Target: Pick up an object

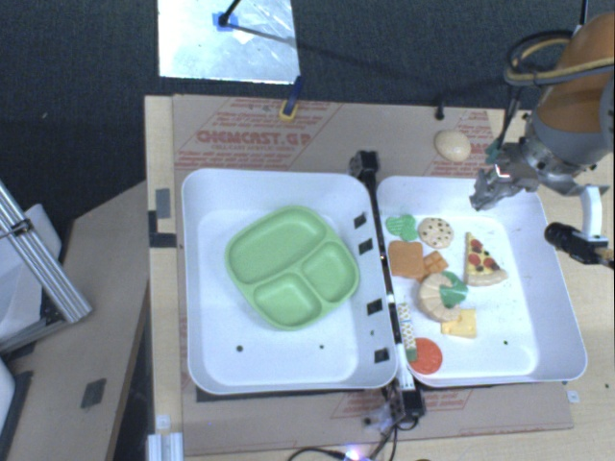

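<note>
Red "CHEMCAST GP" lettering on brown sheet (255,133) behind bins.

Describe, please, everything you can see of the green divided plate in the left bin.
The green divided plate is pale green, looks like plastic, and has rounded corners with three compartments: one large and two smaller. It lies flat, right side up, turned at a slant, about the middle of the left bin. It rests on the bin's floor, apart from the walls.

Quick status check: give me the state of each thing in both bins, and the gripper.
gripper: above right bin's far edge, holding nothing visible
green tray: flat in left bin, compartments bare
pizza slice: lying flat, right bin
cookie: flat, untouched
tomato slice: flat, near front wall
</note>
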Available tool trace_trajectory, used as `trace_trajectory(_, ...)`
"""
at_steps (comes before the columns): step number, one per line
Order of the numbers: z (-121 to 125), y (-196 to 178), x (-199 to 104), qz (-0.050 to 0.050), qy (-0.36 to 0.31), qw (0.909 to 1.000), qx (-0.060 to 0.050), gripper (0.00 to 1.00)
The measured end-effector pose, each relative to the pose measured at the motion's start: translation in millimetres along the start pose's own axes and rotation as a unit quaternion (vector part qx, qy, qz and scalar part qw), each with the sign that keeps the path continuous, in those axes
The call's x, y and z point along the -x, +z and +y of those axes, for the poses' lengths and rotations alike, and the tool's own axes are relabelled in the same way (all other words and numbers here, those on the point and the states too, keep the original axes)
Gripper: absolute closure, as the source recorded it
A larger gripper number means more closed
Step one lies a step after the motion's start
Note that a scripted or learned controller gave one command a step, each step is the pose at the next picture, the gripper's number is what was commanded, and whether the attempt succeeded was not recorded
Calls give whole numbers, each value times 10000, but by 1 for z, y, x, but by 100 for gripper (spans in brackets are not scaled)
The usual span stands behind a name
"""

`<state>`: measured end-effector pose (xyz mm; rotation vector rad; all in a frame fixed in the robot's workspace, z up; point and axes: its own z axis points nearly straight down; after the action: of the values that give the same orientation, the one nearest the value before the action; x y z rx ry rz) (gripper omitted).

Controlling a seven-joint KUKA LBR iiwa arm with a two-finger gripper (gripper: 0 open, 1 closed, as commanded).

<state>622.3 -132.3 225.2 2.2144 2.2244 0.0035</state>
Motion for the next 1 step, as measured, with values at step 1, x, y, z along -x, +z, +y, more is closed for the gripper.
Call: trace_trajectory(1, -19, 9, -45, 10, -19, 10000, -21, 100)
